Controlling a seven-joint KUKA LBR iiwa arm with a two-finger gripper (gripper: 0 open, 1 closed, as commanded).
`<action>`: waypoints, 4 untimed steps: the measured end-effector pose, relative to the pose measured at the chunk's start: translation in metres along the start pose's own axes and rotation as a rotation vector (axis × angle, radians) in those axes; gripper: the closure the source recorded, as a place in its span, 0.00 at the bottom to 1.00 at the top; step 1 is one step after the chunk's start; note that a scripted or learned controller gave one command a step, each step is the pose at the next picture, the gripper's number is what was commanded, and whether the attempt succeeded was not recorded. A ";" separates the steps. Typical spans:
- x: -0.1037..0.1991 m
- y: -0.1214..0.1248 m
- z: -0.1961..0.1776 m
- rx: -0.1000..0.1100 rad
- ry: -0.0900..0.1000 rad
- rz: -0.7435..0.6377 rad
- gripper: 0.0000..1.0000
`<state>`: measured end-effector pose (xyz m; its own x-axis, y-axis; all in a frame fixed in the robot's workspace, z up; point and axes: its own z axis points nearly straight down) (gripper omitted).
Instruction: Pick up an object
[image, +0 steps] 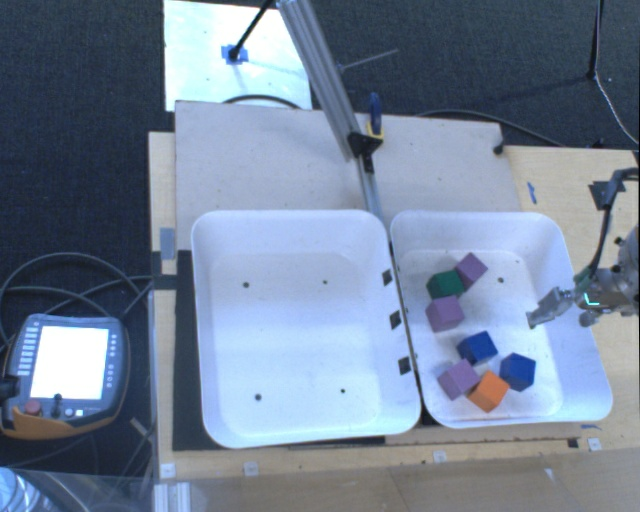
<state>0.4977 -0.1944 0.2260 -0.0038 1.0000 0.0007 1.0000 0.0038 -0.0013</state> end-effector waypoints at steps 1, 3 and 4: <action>0.000 0.001 -0.002 -0.003 -0.001 0.000 0.00; -0.015 -0.013 0.097 0.002 0.000 0.003 0.00; -0.015 -0.010 0.135 -0.006 0.001 0.003 0.00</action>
<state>0.4873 -0.2091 0.0907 -0.0011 1.0000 0.0013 1.0000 0.0011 0.0049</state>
